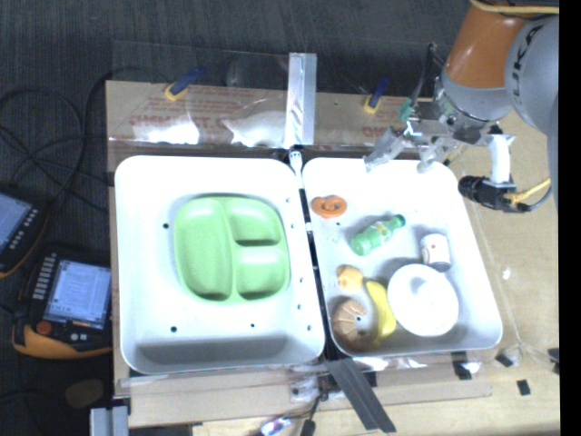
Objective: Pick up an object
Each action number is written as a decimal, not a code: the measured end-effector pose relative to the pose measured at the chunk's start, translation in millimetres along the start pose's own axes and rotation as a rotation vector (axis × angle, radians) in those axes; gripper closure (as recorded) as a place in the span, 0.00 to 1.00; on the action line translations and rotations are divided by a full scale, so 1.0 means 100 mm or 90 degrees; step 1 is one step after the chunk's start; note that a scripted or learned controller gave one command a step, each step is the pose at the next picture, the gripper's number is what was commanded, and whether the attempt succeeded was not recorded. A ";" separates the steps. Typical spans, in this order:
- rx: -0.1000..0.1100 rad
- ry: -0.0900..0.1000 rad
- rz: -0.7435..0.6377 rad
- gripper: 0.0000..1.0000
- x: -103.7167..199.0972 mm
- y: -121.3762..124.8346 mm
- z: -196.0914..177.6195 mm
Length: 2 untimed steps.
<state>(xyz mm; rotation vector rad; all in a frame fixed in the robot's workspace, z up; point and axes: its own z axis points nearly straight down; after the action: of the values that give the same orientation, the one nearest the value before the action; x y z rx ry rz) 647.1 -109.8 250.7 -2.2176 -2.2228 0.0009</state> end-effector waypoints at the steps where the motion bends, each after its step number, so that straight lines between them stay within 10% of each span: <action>1: 0.000 -0.001 0.015 0.00 0.16 -0.41 1.53; 2: 0.001 0.000 0.015 1.00 0.16 -0.42 1.46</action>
<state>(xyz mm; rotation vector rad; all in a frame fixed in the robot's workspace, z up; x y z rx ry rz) 605.0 -93.7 105.3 -2.2422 -2.1951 0.0028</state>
